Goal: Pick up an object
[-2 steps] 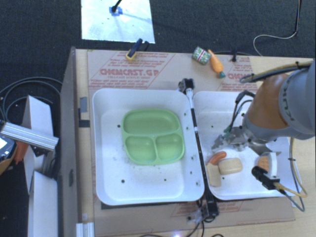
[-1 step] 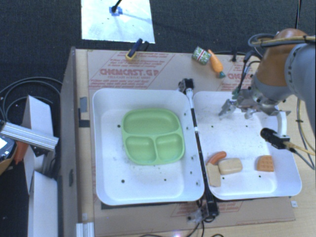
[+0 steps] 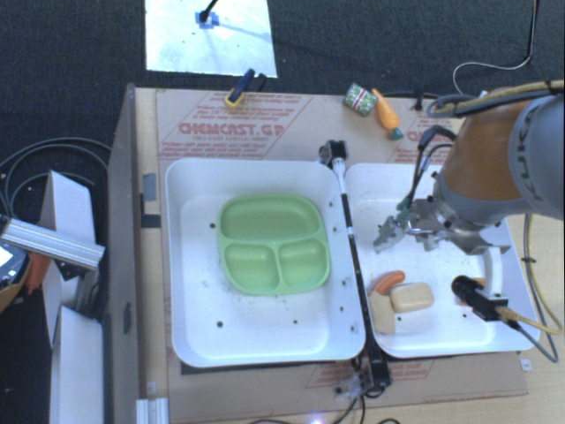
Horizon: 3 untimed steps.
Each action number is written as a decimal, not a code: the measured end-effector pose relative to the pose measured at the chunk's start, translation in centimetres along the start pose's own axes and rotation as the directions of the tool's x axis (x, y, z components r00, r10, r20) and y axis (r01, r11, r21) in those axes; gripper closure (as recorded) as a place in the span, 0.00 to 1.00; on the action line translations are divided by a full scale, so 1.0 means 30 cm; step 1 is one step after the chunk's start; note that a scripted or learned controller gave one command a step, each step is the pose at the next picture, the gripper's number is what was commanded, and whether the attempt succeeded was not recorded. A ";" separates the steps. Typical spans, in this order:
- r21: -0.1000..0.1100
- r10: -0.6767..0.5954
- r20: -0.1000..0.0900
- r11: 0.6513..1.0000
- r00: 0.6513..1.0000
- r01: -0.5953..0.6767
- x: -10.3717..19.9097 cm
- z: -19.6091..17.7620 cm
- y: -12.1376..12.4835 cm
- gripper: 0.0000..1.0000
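Reaching in from the right, my grey arm with its orange band (image 3: 494,162) hangs over the right bin (image 3: 371,184), and my gripper (image 3: 393,230) points left toward the divider between the two bins. How my jaws stand I cannot tell; the metal parts blur together at this slant, and I see nothing between them.

Below my gripper, near the front of the right bin, lie the likely targets: a small orange sausage-shaped piece (image 3: 388,281), a pale tan rounded block (image 3: 411,298) just beside it, and a flatter beige piece (image 3: 381,314) touching the block's left side. The left bin (image 3: 190,237) bears a green divided tray (image 3: 272,244).

I judge this the approach step, with no object lifted yet. The next move calls for shifting toward the front of the bin, lowering over one piece, and closing on it alone (the three lie close together, so a clean grip looks awkward).

Red lettering on the board behind the bins reads "CHEMCAST GP" (image 3: 231,130); smaller repeated print around it is too faint to read.
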<state>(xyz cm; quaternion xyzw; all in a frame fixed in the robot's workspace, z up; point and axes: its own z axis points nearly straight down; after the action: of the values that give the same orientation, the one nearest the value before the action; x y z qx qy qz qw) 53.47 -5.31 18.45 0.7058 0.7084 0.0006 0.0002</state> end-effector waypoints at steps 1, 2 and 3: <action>0.001 0.002 0.001 1.000 1.000 -0.002 -0.012 0.001 -0.145 0.00; 0.002 0.003 0.001 1.000 1.000 -0.003 -0.099 0.208 -0.163 0.00; -0.002 0.004 0.003 1.000 1.000 -0.004 -0.392 0.222 0.030 0.00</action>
<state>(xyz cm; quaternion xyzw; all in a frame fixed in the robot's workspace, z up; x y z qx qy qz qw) 54.43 -17.07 11.78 0.7073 0.7069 0.0000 0.0019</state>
